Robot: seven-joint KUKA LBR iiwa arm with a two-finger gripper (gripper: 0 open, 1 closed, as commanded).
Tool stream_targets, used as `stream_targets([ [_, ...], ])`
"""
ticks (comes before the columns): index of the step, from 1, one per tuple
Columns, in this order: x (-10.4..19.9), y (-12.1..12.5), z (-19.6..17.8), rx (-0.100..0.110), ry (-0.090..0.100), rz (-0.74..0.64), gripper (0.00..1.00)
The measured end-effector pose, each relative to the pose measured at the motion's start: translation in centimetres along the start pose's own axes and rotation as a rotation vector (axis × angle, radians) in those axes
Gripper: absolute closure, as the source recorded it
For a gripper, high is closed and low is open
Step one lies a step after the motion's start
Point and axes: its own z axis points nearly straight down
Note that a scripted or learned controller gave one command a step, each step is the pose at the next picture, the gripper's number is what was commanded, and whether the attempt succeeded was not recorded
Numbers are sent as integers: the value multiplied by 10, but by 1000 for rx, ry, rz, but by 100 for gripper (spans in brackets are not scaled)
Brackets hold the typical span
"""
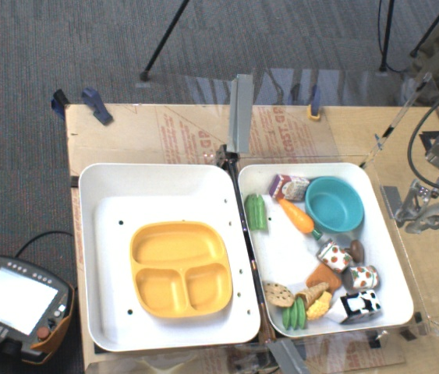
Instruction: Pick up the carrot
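Carrot, the small orange plastic one [298, 216], lies near the back edge of the right white bin [383, 209], touching the teal bowl [334, 204]. Closing fingers may hit this bowl. Whether the gripper's [426, 209] jaws are open, I cannot tell.

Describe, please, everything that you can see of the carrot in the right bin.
The carrot is a small toy, plain orange, smooth like plastic, thick at its lower right end and narrower toward the upper left. It lies flat on the floor of the right bin, slanted, in the bin's upper half. Its thick end lies against the teal bowl; its narrow end points toward a small purple and white carton. A green vegetable lies apart to its left. Nothing grips it.
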Motion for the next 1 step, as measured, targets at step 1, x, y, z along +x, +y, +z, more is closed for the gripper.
stream_targets([
  [1,38,-19,18,-14,0,-377,100],
])
